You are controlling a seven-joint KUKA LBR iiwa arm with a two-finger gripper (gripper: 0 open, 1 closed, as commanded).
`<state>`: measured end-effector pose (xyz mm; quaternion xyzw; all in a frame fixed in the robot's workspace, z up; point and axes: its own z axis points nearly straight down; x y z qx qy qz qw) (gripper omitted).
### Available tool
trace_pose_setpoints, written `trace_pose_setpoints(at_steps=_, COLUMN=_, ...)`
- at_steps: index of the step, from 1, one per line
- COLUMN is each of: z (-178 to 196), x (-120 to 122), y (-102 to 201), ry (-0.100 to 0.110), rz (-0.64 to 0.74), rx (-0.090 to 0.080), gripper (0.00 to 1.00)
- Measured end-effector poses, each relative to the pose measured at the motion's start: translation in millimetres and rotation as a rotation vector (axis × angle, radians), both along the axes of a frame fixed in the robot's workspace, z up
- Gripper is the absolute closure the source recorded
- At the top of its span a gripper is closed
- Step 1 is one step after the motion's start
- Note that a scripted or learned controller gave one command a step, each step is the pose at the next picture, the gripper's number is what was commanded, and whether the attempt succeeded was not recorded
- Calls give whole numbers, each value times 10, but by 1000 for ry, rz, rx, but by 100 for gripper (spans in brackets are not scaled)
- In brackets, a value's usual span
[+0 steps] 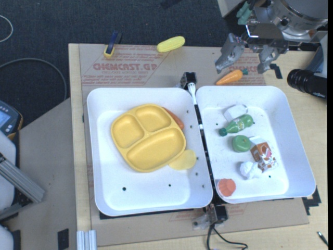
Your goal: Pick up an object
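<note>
A grey KUKA arm hangs over the far right corner of the bench, its gripper (245,56) spread wide with nothing between the two fingers, poised just beyond the far rim of the right bin (296,134). The pick has not begun — this reads as the approach stage, with no object yet chosen or touched.

Candidates lie in the right bin: a green bottle (236,125) on its side near the far middle, a white piece (235,110) just beyond it, a green round lid (241,142) nearer, a red-and-white packet (263,155) to its right, a crumpled white item (247,169) beside that, and an orange disc (226,187) at the near left corner. A toy carrot (230,77) rests on the board outside the bin, almost directly under the fingers.

The next move likely calls for a descent onto one item, fingers lined up across its narrow side. The bottle, lid and packet sit close together, so a careless drop could nudge neighbours.

In the left bin (99,139) a yellow divided plate (149,136) covers something orange-red at its far right edge, with a pale yellow disc (183,160) touching its near right edge. A yellow banana-like toy (170,44) and a blue-and-yellow clip (111,45) lie on the far board, well apart from the arm
</note>
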<state>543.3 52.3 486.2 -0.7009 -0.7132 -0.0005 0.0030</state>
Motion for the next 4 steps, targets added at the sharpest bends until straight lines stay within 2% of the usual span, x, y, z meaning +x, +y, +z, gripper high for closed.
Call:
trace_pose_setpoints(at_steps=1, z=113, x=28, y=-94, ry=-6, rz=-16, rx=-5, gripper=100)
trace_pose_setpoints(at_steps=2, z=-968, x=-400, y=-574, ry=11, rz=-24, rx=-6, gripper=100)
trace_pose_setpoints(at_steps=3, z=-2161, x=-673, y=-968, ry=13, rz=-24, rx=-5, gripper=100)
trace_pose_setpoints(at_steps=4, z=-1719, x=-634, y=-379, ry=-9, rz=-11, rx=-4, gripper=100)
